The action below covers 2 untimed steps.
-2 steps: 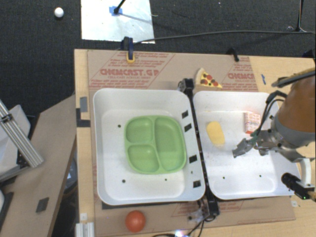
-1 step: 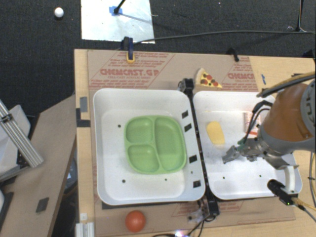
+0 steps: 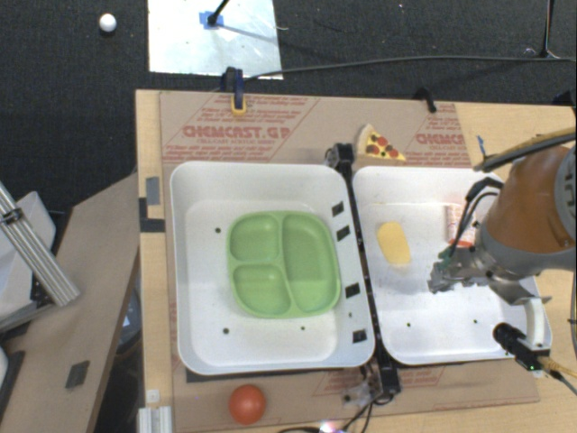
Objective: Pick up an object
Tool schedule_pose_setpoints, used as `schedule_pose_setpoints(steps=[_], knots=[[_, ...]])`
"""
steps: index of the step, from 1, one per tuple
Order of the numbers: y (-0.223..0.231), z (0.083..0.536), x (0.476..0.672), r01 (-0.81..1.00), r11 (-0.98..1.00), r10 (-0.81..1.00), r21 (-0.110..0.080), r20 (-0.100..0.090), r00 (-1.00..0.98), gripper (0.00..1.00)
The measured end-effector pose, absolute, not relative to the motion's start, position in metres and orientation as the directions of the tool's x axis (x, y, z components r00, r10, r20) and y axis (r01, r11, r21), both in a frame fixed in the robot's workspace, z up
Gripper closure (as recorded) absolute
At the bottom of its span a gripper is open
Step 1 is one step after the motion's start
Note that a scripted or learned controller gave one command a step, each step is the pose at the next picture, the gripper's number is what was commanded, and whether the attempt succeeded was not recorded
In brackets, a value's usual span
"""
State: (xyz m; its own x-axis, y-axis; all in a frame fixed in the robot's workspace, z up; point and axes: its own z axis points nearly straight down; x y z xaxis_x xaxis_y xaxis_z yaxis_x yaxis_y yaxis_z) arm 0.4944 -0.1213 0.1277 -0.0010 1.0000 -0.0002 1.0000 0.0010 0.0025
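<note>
A yellow oval object (image 3: pixel 393 243) lies in the right bin (image 3: pixel 406 341), toward its left side. A pink and white object (image 3: pixel 452 223) lies further right in the same bin, partly hidden behind the arm. My gripper (image 3: pixel 444 273) hangs low over the right bin, to the right of the yellow object and just below the pink one. Nothing shows between its fingers, and their spacing is hidden by the wrist. A green divided plate (image 3: pixel 283 262) rests in the left bin (image 3: pixel 203 206).
A toy pizza slice (image 3: pixel 380 144) lies on the cardboard behind the bins. A red ball (image 3: pixel 246 403) sits on the bench in front of the left bin. Black clips line the seam between the bins. A clamp (image 3: pixel 235 88) stands at the back.
</note>
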Motion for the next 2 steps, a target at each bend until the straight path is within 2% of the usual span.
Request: schedule_pose_setpoints(steps=[1,2], knots=[[-0.13,0.183,0.502,1.0,0.003,1.0,0.007,-0.002,-0.003,1.0],[-0.127,0.228,0.501,1.0,0.005,1.0,0.007,-0.001,-0.005,1.0]])
